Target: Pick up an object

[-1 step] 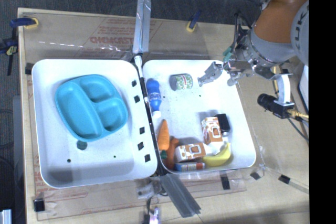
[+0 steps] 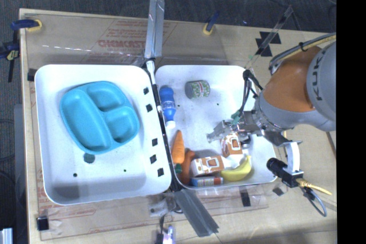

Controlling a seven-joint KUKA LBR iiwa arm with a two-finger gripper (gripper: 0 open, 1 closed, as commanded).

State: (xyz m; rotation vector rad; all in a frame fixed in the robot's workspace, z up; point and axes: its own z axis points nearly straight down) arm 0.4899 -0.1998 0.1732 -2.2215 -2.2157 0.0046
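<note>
I can't tell how my gripper point(image 2: 229, 135) jaws stand; the tips are lost in clutter right over a small orange-and-white packet point(image 2: 232, 146) in the right bin point(image 2: 220, 72). That packet looks like my target, so I'd come straight down and centre on it, keeping clear of the banana point(image 2: 241, 170) at 5 o'clock and the carton point(image 2: 206, 166) at 7 o'clock. The packet looks small, glossy and boxy, lying low in the bin's lower half; the carrot point(image 2: 178, 148) is off at 9 o'clock, the green can point(image 2: 197, 88) well apart at 11 o'clock.
</note>
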